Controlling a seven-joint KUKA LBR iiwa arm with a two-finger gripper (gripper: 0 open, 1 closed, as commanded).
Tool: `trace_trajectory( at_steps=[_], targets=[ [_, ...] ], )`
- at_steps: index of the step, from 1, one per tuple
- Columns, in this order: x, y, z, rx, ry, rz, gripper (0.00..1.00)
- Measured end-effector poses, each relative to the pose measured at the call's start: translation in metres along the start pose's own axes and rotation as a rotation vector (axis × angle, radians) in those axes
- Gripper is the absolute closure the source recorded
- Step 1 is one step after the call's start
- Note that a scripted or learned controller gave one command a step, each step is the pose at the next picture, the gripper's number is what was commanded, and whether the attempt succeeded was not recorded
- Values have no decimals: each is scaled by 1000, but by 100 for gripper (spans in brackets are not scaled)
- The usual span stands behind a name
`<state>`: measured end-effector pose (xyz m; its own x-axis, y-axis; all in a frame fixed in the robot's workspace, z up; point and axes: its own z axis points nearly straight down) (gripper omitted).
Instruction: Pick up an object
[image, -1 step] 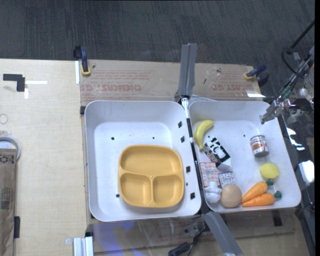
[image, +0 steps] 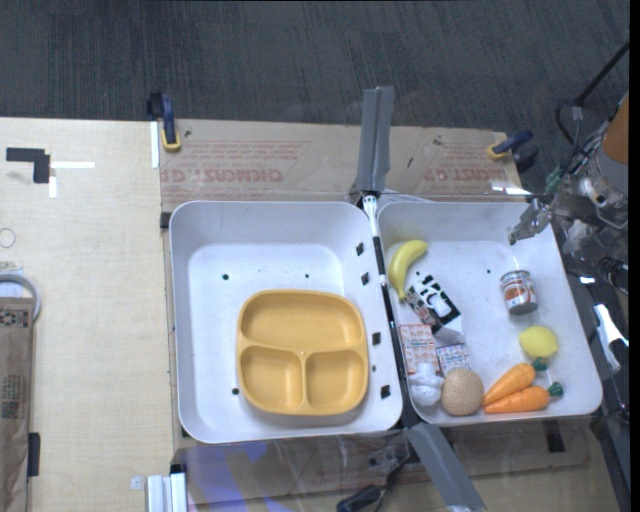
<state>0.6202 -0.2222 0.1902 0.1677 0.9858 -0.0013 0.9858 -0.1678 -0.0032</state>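
Hand (image: 527, 222) hung over right bin's (image: 590, 345) far right corner; grip state unclear, can't tell. Right bin held curved banana (image: 405, 263), small round can (image: 517, 292), lemon (image: 538, 342), two tapered carrots (image: 515, 390), brownish egg-shaped ball (image: 462, 392), flat packets (image: 420, 345). Left bin (image: 200, 300) held a smooth yellow three-section tray (image: 302, 352).

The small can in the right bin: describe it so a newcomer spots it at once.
Look in the right bin, toward its right wall, about midway down. The small can stands alone there, above the lemon and carrots. Its silver lid and red-brown label set it apart from the yellow and orange foods.
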Motion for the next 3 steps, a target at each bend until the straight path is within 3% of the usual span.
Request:
trace_trajectory(
  at_steps=[1, 2, 3],
  targets=[
    [0, 0, -8, 2, -2, -4, 100],
    [30, 27, 63, 2, 0, 161, 100],
    [41, 32, -52, -2, 0, 166, 100]
  ],
)
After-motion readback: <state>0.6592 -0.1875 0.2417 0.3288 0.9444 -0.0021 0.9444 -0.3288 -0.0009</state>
